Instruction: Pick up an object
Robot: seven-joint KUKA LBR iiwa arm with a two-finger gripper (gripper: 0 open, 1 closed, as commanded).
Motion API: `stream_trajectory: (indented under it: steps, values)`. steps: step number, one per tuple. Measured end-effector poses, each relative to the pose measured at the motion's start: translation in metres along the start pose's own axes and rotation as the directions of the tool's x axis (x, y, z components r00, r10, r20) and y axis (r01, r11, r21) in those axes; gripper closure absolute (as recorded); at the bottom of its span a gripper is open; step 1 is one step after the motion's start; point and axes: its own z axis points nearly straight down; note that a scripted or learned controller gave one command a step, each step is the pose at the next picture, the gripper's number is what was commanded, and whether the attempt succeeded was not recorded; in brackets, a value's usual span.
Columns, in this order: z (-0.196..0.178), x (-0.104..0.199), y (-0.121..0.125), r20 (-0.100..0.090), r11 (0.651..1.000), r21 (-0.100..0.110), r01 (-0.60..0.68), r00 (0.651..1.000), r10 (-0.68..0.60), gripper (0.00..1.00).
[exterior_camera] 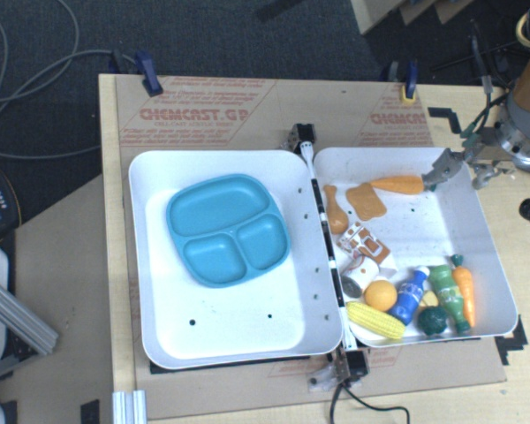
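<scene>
My gripper (464, 170) hangs over the far right corner of the right bin (477, 215), open, with nothing between its fingers. Just left of one fingertip (438, 170) lies an orange carrot-like piece (397, 185). Beside it are a tan flat piece (367, 201) and a brown drumstick shape (334, 208). A red and white item (364, 246) lies mid-bin. Along the near edge sit an orange ball (381, 294), a corn cob (375, 321), a blue bottle (412, 294), a green bottle (444, 286), a carrot (465, 295) and a dark green piece (431, 321).
The left bin (234, 325) holds a blue divided plate (228, 230). A hinge strip (322, 228) runs between the two bins. Bare bin floor lies right of the red and white item. Blue clamps (147, 71) grip the board's far edge.
</scene>
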Motion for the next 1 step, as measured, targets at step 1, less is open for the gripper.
stream_trajectory:
  steps: [1]
  values:
    - [0.0655, 0.0578, 0.0643, -0.001, 1.000, -0.002, 0.007, 1.000, -0.007, 0.00]
